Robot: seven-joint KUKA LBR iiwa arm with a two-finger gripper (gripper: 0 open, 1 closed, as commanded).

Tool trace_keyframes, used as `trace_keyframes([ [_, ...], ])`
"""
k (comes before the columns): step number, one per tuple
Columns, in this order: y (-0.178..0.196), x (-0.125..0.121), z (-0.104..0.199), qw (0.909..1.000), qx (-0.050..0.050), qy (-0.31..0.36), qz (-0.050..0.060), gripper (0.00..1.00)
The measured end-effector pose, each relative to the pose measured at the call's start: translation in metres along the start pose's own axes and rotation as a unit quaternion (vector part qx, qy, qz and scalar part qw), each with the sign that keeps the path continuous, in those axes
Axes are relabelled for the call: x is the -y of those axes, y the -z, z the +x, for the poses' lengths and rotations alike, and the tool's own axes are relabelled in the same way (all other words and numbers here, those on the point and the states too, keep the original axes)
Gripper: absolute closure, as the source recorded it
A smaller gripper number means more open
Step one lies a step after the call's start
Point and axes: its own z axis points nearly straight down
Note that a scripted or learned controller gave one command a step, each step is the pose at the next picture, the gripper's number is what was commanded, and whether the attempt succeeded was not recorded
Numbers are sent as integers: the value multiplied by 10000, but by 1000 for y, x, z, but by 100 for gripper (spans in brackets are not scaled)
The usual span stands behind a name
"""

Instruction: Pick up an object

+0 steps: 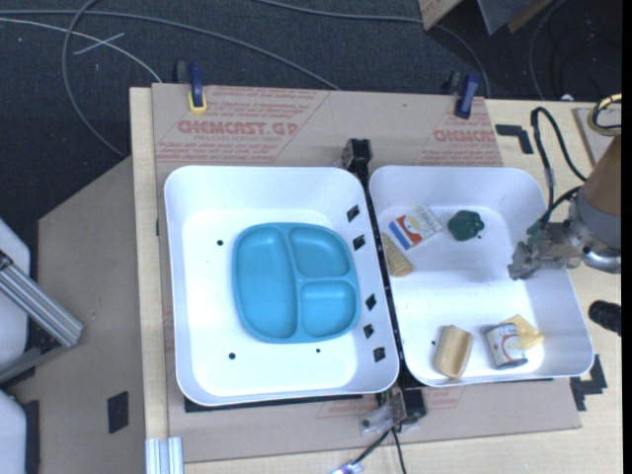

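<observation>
The right bin (553,294) holds several small objects. A dark green lump (466,225) lies near its back. A red, white and blue packet (415,227) sits left of that, with a tan piece (397,259) below it. At the front lie a tan cylinder (453,351) and a small yellow and brown box (510,343). My gripper (523,264) hangs over the right side of this bin, to the right of the green lump and apart from it. Nothing shows between its tips.
The left bin (197,304) bears a blue three-part plate (296,281). Black clips (367,304) line the divide between the bins. Clamps (197,95) hold the board at the back. Cables (548,146) run at the right.
</observation>
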Motion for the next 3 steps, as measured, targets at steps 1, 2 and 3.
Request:
trace_keyframes([
  [1, 63, 4, -1, 10000, 4, 0, -15, 100],
  [2, 108, 3, -7, 10000, 4, 3, -10, 100],
  [3, 112, 0, 55, 10000, -31, 33, 25, 100],
])
